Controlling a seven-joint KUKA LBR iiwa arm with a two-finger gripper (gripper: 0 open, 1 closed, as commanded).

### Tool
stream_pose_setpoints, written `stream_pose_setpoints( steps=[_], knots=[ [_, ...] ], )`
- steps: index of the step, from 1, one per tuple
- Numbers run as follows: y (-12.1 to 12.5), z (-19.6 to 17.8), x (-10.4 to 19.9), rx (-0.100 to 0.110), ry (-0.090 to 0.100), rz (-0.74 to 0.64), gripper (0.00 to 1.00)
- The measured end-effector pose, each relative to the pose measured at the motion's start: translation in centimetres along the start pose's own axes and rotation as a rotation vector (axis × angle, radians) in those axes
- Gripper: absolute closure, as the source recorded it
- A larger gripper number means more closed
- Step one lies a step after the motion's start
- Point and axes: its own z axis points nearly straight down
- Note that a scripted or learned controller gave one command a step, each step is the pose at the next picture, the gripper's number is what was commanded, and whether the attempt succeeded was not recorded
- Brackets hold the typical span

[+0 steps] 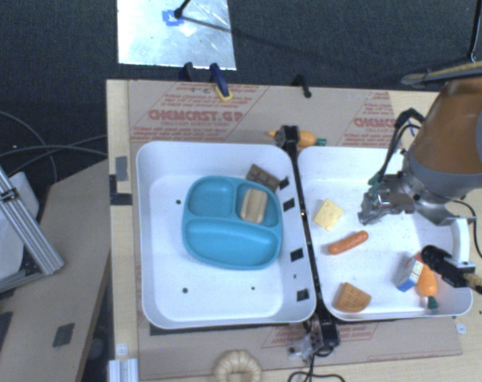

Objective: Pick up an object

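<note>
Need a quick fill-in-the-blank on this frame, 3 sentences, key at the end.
1. The blue divided plate sits in the ____ bin.
2. The sausage lies in the right bin, just below the ____ cheese wedge.
3. The gripper hovers over the ____ bin, above the sausage.

Missing words: left; yellow; right

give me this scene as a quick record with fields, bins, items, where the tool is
left bin: blue tray with a tan block in its upper right compartment; brown piece beside the tray
right bin: yellow wedge, sausage, waffle, small toys in the lower right corner
tool: low over the right bin, just above the sausage, right of the wedge
held: nothing seen between the fingers
</note>
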Motion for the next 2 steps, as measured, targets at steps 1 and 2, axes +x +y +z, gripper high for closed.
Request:
stream_pose_setpoints(
  steps=[1,2],
  knots=[
    [0.0,-0.4,5.9,-0.001,0.0,-0.001,1.0],
    [-1.4,-1.4,11.3,0.0,0.001,-0.001,1.0]
  ],
)
